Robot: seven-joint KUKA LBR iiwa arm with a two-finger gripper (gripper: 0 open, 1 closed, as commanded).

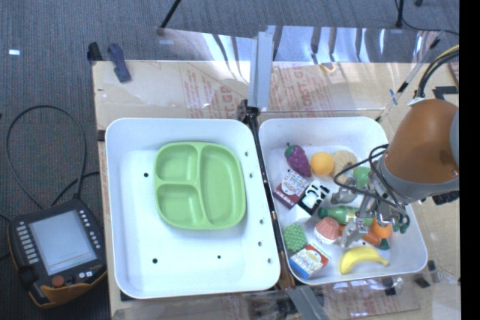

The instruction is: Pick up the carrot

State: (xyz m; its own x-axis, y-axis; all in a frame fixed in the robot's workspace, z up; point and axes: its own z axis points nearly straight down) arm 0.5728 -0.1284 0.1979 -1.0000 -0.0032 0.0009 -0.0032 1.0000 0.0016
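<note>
The carrot (379, 233) is a small orange piece with a green tip, lying near the right wall of the right bin (339, 127), just above the banana (362, 259). My gripper (364, 223) reaches in from the right and hangs low over the bin, its metal tip right beside the carrot's left end. The wrist and cables cover part of the carrot, so I cannot tell whether the gripper touches it.
Crowded around the gripper are a green bottle (337, 215), a pink round item (328, 230), a banana, a small carton (309, 260), purple grapes (297, 159) and an orange (322, 163). The left bin (127, 236) holds a green divided plate (201, 185).
</note>
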